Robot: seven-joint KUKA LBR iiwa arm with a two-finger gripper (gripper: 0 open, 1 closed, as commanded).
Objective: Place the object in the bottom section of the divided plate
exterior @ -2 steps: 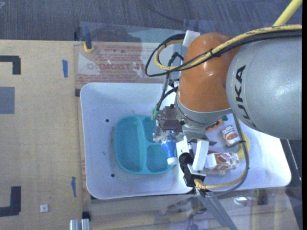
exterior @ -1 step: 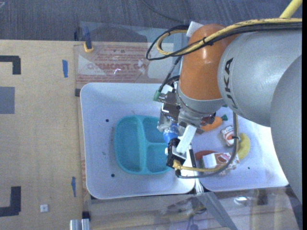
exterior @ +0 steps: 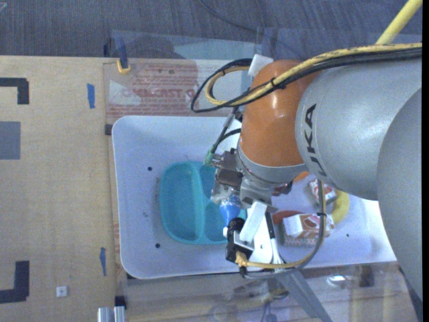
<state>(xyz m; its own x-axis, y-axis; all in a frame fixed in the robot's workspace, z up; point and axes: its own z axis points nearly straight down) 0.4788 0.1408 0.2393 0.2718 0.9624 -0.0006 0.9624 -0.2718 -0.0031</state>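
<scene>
grey metal fills the right side of the frame: the robot arm (exterior: 362, 119) reaches in from the right edge, its orange band (exterior: 271, 116) sitting near the centre, above the wrist. yellow and black cables (exterior: 221, 89) loop off the band toward the upper middle of the frame.

below the band, the gripper (exterior: 231, 210) points down into a shallow white bin (exterior: 134, 200) that takes up the middle of the frame. the wrist hardware covers the gripper tips, so whether they are apart or together cannot be told. a small blue object (exterior: 230, 212) shows right at the gripper, against the right edge of the plate; whether it is held or just lying there cannot be told.

a teal divided plate (exterior: 184, 203) lies in the bin, left of the gripper, with a ridge splitting it into sections. the gripper partly covers its right side.

at the lower right of the bin, partly under the arm, sit a red and white packet (exterior: 301, 223), a second red and white item (exterior: 320, 193) just above it, and something yellow (exterior: 342, 206) at the arm's edge.

a tan wooden benchtop (exterior: 53, 180) fills the left of the frame, with black corner marks and short strips of blue tape (exterior: 90, 96). dark grey carpet (exterior: 134, 5) runs along the top.
</scene>
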